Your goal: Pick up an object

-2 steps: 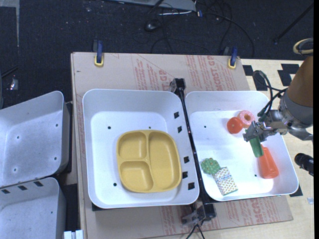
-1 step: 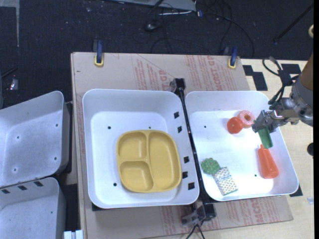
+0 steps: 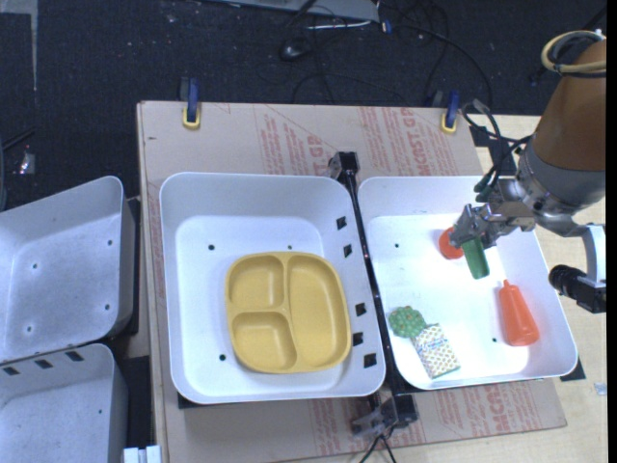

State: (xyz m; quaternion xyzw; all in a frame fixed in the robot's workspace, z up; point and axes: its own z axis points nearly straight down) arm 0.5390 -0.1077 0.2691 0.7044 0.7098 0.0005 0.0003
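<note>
My gripper (image 3: 476,231) is low over the upper left part of the right bin (image 3: 554,258). A short green cylinder (image 3: 476,259) sticks out from between its fingertips, tilted slightly, and the gripper is shut on its upper end. Just left of the gripper, touching the cylinder's top, lies a small red-orange object (image 3: 449,245), partly hidden by the fingers. An orange carrot-shaped object (image 3: 518,313) lies in the right half of this bin. At the bin's front left lie a green broccoli-like piece (image 3: 406,320) and a small patterned packet (image 3: 437,350).
The left bin (image 3: 193,258) holds a yellow divided plate (image 3: 287,311). A black divider strip (image 3: 359,249) runs between the bins. The arm's grey and orange body (image 3: 574,133) hangs over the right bin's far right corner. White bin lids (image 3: 58,258) lie to the left of the bench.
</note>
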